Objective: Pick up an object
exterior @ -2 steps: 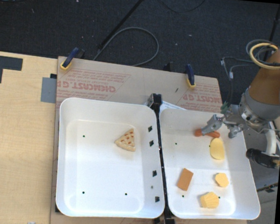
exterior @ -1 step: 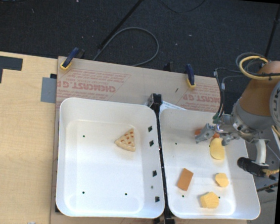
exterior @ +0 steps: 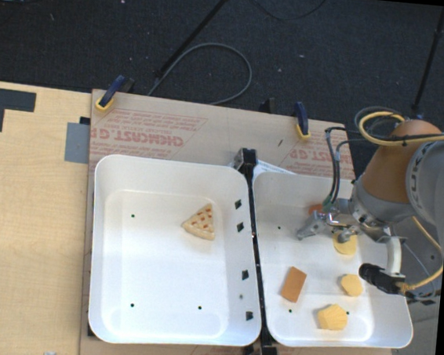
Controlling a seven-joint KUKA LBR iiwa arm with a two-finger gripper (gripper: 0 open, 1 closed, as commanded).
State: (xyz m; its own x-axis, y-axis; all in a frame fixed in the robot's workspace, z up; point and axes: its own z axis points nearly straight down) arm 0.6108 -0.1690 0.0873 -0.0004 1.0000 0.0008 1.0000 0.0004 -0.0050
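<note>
The metal tool (exterior: 317,224) is hanging over the right white bin (exterior: 395,334), its two fingers spread wide, holding nothing. A small round yellow piece (exterior: 346,246) is lying just beside it.

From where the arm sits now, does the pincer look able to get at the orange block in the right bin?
Probably yes: the orange block lies flat and apart from the yellow pieces, with open bin floor between it and the pincer.

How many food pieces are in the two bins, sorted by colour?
Yellow chunks: 3 (one by the tool, one, one)
Orange slab: 1
Tan pizza slice: 1
Total: 5
</note>
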